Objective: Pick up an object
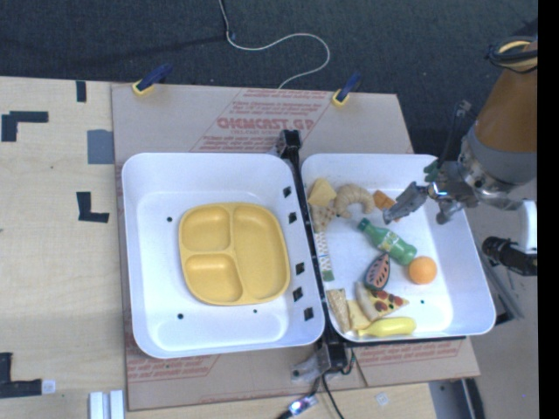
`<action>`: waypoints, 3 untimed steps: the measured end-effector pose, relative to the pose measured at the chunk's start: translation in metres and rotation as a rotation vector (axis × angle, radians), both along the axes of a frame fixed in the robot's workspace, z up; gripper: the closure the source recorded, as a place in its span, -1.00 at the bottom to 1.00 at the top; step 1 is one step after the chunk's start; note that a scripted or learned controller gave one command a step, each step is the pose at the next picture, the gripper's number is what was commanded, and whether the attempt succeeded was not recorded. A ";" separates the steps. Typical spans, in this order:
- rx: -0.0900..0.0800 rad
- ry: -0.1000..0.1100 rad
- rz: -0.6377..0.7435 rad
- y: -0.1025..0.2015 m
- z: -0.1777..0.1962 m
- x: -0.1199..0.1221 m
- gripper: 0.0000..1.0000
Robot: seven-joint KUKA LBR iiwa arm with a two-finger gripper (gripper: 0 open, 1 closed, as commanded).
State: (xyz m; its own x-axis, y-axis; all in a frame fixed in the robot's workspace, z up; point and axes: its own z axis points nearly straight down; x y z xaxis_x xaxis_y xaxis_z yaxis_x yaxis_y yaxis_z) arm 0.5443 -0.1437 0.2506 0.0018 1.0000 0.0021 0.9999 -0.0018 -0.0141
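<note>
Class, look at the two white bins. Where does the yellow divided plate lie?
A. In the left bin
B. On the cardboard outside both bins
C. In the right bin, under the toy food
A: the yellow divided plate lies flat in the left bin, apart from the toy food.

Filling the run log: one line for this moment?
gripper: open, holding nothing | position: over right bin | nearest: green bottle | yellow tray: left bin

Red printing runs across the cardboard sheet (262, 125) under the two bins, at twelve o'clock from the left bin (140, 234). It lies upside down to the camera and is too blurred to read for certain. More red lettering on the cardboard's strip at six o'clock is illegible too.
</note>
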 end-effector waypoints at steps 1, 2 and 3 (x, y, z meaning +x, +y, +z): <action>-0.002 -0.012 0.003 0.000 0.007 0.002 -1.00; -0.001 -0.007 0.002 -0.004 -0.046 -0.007 -1.00; 0.000 -0.006 0.003 0.005 -0.104 -0.014 -1.00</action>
